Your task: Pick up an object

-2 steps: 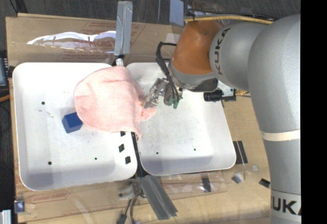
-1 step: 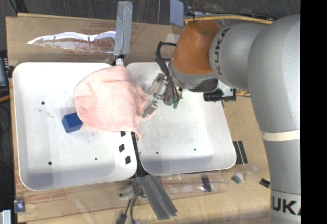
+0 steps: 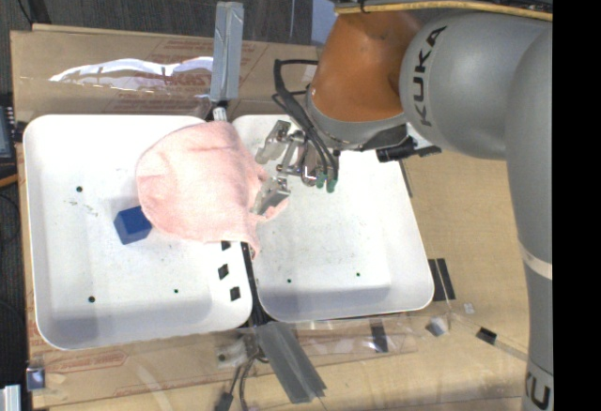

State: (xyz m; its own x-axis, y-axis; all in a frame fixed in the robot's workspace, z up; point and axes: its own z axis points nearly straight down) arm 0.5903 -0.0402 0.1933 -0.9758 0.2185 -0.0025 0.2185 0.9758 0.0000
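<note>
Two white bins sit side by side on your counter (image 3: 470,231), a cardboard-brown top over dark floor. Pink cloth (image 3: 199,179) drapes across the left bin (image 3: 56,212), its right edge spilling over the divider. Your tool (image 3: 274,173) hangs at that right edge, above the right bin (image 3: 376,250); you cannot tell its opening or whether it has the cloth. Blue block (image 3: 132,223) lies just left of the cloth. "KUKA" reads on the grey arm (image 3: 470,90).
</note>
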